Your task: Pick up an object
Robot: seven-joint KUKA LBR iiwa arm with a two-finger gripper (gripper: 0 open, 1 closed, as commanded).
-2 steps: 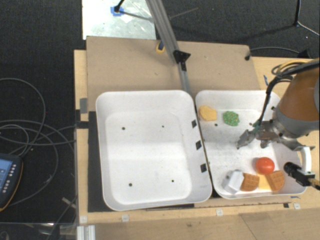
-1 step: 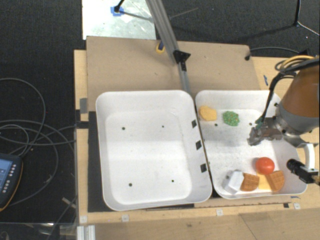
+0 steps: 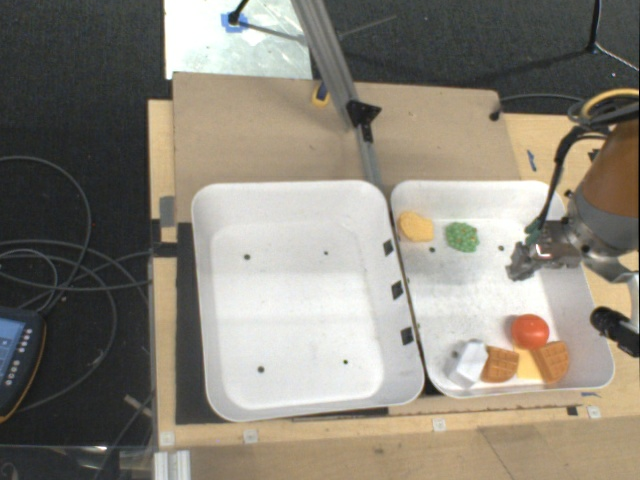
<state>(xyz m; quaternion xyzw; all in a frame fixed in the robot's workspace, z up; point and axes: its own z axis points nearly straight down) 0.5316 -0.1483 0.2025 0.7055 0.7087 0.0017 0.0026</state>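
Observation:
The right bin (image 3: pixel 470 196) holds a yellow-orange lump (image 3: pixel 416 227) and a green bumpy ball (image 3: pixel 461 236) near its far edge. A red tomato-like ball (image 3: pixel 530 329), two brown waffle pieces (image 3: pixel 500 365) (image 3: pixel 552 360) and a white-grey block (image 3: pixel 464 363) lie at its near right corner. My gripper (image 3: pixel 523 265) hangs over the right side of this bin, right of the green ball and above the tomato. I see nothing between its fingers.
The left bin (image 3: pixel 210 298) lies beside the right one, with black clips (image 3: pixel 396 289) along the shared edge. A grey pole (image 3: pixel 330 48) slants across the bench's far side. Cables trail on the floor at left.

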